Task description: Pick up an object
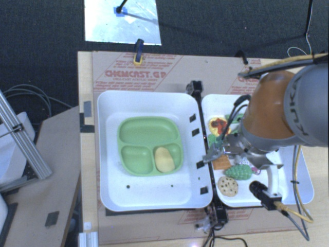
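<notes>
The right bin holds several toy foods. A chocolate-chip cookie lies near its front left corner. Just behind it sits a green bumpy piece, and an orange square piece is beside that. A red and yellow piece lies further back. My gripper hangs low over the bin's left side, right above the orange piece, and the wrist hides its tips. In the left bin, a green divided tray carries a pale yellow lump in its front right compartment.
The grey and orange arm covers much of the right bin. A black-clipped divider runs between the bins. The bins rest on a cardboard sheet, and a metal frame stands at the left.
</notes>
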`<state>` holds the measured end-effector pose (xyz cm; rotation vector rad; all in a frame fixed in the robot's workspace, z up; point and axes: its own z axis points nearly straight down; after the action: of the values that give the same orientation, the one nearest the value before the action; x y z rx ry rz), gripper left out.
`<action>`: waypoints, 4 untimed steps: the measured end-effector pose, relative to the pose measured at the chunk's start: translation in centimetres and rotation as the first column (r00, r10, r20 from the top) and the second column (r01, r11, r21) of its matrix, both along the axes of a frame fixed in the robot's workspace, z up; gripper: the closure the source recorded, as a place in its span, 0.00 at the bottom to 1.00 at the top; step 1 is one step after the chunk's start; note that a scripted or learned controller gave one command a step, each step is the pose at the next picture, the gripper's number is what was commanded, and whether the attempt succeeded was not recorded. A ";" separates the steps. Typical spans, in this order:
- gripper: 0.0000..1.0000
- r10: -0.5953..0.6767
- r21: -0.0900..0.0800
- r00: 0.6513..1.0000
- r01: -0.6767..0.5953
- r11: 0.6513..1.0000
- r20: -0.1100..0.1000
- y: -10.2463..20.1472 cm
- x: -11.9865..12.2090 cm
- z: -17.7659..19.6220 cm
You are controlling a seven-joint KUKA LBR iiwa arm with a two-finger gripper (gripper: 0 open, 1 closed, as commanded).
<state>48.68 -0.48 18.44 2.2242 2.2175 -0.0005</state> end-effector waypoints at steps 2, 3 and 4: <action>0.00 -0.004 0.001 1.000 0.004 1.000 0.001 -20.7 -0.1 -10.0; 0.00 0.015 -0.001 1.000 -0.015 1.000 0.014 -15.2 4.8 1.2; 0.00 0.004 -0.007 1.000 -0.004 1.000 0.012 -10.9 0.1 -10.0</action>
<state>48.81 -11.34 8.44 2.2108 2.2121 0.0047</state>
